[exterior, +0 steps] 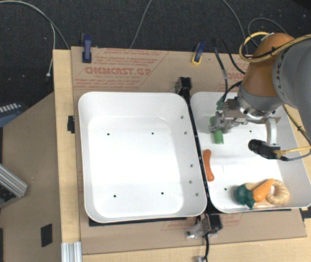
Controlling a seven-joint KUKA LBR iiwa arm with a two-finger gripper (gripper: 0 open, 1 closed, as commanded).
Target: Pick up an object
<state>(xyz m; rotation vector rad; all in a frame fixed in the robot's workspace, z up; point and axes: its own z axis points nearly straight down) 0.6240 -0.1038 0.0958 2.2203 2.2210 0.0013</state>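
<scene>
A: Where is the tool?

B: The two-finger tool (219, 126) is over the right shallow white bin (289, 162), in its upper left part. It hangs from the grey arm with an orange band (303, 70), which the frame's right edge cuts off.

A: Apart or together?

B: Cannot tell. Seen from above, the tip is a blur of grey metal.

A: Anything at it?

B: A small green block (218, 137) is right at the tool's lower end. I cannot tell whether it is clamped or just lying on the bin floor beneath.

A: What else is in that bin?

B: A slim orange stick-shaped piece (208, 165) lies along the left wall. In the near right corner three things are bunched, touching: a teal lump (244, 195), an orange lump (262, 189) and a beige ring-shaped piece (280, 193). They overlap, so their outlines are hard to separate.

A: And the left bin?

B: The left shallow white bin (133, 157) shows a bare floor with a few dark dots. Both bins sit on the cardboard-covered tabletop (117, 67); the red print there is only partly readable.
</scene>
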